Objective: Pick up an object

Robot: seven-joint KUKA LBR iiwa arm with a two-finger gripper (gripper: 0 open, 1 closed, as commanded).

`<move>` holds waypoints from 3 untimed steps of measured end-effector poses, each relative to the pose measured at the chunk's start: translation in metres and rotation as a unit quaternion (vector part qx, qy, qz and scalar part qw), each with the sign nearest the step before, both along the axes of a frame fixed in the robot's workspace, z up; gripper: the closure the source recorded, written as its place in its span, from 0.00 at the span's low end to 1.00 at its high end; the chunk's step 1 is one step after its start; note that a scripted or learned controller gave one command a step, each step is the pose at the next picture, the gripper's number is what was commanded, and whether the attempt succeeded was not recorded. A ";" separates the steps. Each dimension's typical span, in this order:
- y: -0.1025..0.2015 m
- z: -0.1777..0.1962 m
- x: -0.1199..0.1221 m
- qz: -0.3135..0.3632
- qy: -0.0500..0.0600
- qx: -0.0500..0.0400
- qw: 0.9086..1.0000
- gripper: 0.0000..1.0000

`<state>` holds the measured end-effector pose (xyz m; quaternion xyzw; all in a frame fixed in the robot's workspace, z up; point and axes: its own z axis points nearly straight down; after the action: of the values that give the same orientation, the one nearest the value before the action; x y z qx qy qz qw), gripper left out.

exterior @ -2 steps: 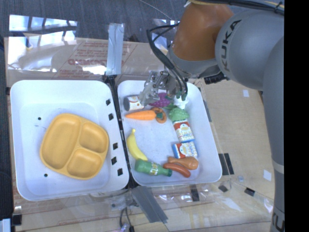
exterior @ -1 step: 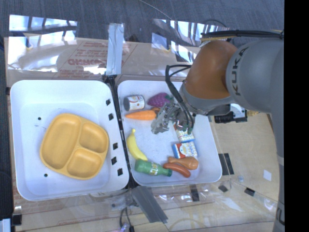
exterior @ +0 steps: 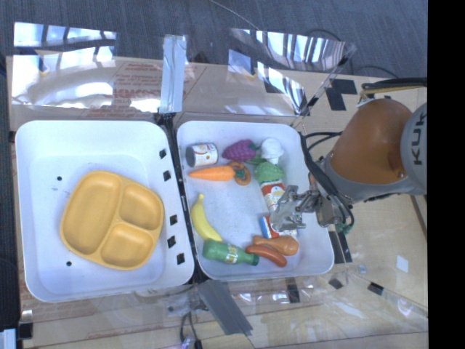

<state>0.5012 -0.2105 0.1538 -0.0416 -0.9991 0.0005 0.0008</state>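
The right bin (exterior: 218, 131) holds several toy foods: a small can (exterior: 203, 153), purple grapes (exterior: 240, 150), a white mushroom-like piece (exterior: 271, 147), a carrot (exterior: 215, 173), a green-capped red and white bottle (exterior: 271, 187), a banana (exterior: 203, 220), a green bottle (exterior: 228, 253) and an orange sausage (exterior: 275, 247). My gripper (exterior: 288, 213) reaches in from the right and hangs low over the bottle's lower end, just above the sausage. Its fingers are small and blurred against the bottle.
The left bin (exterior: 43, 144) holds a yellow divided plate (exterior: 111, 219). A cardboard sheet with tape strips (exterior: 173, 71) lies behind both bins. Cables run along the right bin's right edge by the arm's orange band (exterior: 367, 147).
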 end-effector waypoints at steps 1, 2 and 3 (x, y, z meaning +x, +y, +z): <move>0.077 0.012 0.037 0.012 -0.002 0.002 1.000 1.00; 0.111 -0.063 0.070 -0.025 0.000 0.001 1.000 1.00; 0.110 -0.062 0.070 -0.026 -0.001 0.001 1.000 0.00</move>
<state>0.5713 -0.1006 0.0916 -0.0671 -0.9977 -0.0002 0.0002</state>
